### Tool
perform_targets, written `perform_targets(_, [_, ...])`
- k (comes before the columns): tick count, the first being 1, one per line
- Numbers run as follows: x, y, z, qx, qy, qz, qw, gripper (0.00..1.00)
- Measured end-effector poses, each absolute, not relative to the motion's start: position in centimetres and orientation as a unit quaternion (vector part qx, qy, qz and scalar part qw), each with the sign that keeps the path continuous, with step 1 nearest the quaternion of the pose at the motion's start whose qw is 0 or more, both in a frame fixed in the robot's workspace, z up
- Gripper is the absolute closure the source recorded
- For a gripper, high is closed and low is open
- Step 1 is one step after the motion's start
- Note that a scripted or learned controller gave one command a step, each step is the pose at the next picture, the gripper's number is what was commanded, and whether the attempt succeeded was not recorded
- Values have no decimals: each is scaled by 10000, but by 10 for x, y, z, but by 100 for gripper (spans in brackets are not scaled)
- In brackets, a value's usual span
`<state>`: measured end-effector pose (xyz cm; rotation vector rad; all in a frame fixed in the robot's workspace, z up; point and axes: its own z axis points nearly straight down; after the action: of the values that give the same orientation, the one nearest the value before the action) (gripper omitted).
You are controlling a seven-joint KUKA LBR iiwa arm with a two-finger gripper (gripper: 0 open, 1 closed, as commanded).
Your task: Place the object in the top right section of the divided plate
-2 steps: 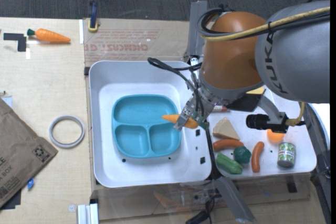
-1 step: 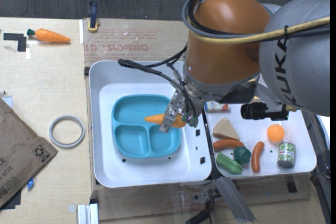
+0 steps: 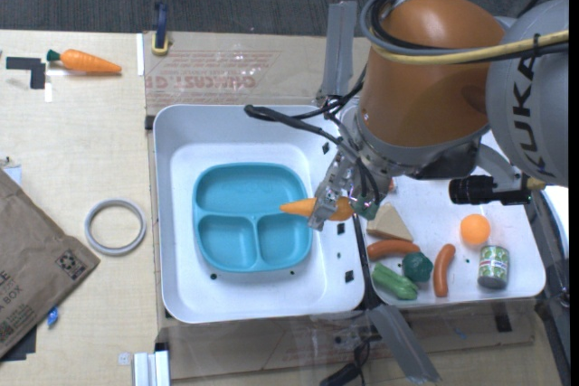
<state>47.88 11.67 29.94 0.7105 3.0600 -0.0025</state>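
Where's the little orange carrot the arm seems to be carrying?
The carrot sits between the fingers of the gripper, at the right edge of the blue divided plate in the left bin.

"KUKA" on the arm (image 3: 534, 104); "BOX" on cardboard (image 3: 36, 262)

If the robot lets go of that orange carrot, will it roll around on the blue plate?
Probably a little. The carrot held in the gripper is a tapered cone, so it would likely roll in a curve, not straight. The blue plate has raised dividers that should stop it. It looks like a stiff, light toy, smooth enough to slip.
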Motion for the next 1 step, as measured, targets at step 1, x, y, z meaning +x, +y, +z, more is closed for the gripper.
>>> perform_targets(1, [478, 199, 277, 2466, 9691, -10, -3, 100])
